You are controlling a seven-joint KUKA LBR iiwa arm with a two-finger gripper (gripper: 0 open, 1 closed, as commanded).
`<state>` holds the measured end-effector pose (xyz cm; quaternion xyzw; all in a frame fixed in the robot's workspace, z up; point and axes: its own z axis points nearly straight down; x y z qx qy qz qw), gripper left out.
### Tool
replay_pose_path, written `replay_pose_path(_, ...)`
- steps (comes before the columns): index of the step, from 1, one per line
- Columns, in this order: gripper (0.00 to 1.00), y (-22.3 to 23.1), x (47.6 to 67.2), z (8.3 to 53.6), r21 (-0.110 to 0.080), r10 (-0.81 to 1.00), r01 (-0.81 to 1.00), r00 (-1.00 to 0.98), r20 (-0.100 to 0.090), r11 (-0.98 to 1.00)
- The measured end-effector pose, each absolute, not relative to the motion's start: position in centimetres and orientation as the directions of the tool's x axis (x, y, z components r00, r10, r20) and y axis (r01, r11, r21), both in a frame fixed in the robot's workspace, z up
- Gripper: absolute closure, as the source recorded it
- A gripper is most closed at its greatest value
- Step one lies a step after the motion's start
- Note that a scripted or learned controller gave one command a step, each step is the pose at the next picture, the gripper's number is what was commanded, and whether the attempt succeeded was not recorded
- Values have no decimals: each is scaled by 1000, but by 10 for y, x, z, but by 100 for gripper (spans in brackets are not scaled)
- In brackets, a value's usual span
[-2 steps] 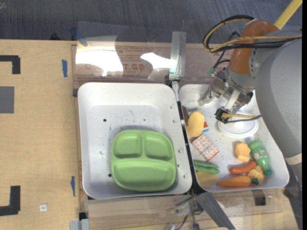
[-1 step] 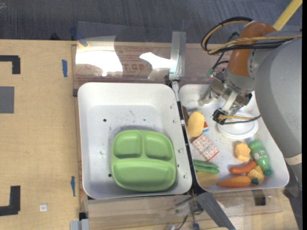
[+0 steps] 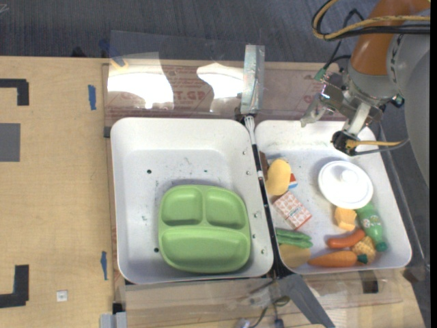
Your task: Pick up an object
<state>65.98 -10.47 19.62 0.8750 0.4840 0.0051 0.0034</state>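
My gripper [image 3: 319, 112] hangs over the back rim of the right bin [image 3: 300, 137], under the grey wrist with its orange band, and nothing shows in it. In this bin lie a yellow rounded toy [image 3: 278, 176], a white round dish [image 3: 345, 183], a red-and-white patterned block [image 3: 292, 209], an orange chunk [image 3: 345, 218], a green bottle [image 3: 373, 225], a red sausage [image 3: 347, 239], a carrot [image 3: 334, 258] and a green pea pod [image 3: 293, 238]. The gripper is well behind all of them and touches none.
The left bin [image 3: 136, 149] holds a green divided plate [image 3: 203, 228] toward its front. A clear upright divider [image 3: 251, 80] stands behind the seam between the bins. Brown board [image 3: 48, 183] covers the bench to the left.
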Motion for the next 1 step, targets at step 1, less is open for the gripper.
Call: replay_pose_path(1,0,-96,663,86,-20,834,834,552,-10,-552)
